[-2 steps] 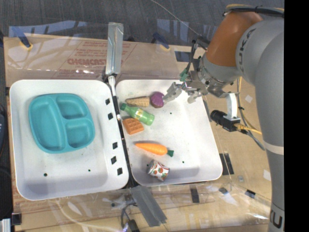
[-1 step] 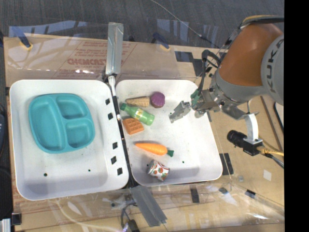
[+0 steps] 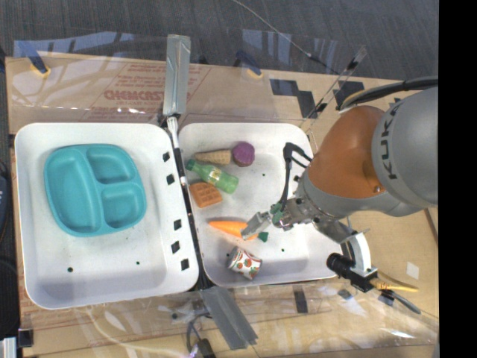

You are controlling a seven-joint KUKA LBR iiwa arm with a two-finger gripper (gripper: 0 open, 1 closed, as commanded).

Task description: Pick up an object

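Note:
The right bin [image 3: 294, 136] holds several small items. An orange carrot [image 3: 226, 228] lies near the middle, with its green top [image 3: 264, 236] toward the right. My gripper [image 3: 258, 225] sits low at the carrot's right end, touching or just above the green top. A green bottle [image 3: 214, 175] lies on its side further back. Beside it are a brown waffle piece [image 3: 205, 195] and an ice cream cone with a purple scoop [image 3: 232, 154]. A small patterned can [image 3: 244, 262] lies near the bin's front wall.
The left bin [image 3: 30, 267] holds a teal divided plate [image 3: 93, 189]. A ridge [image 3: 181, 200] divides the two bins. The grey and orange arm [image 3: 358, 162] covers the right bin's right side. A black cable [image 3: 287, 162] hangs by the wrist.

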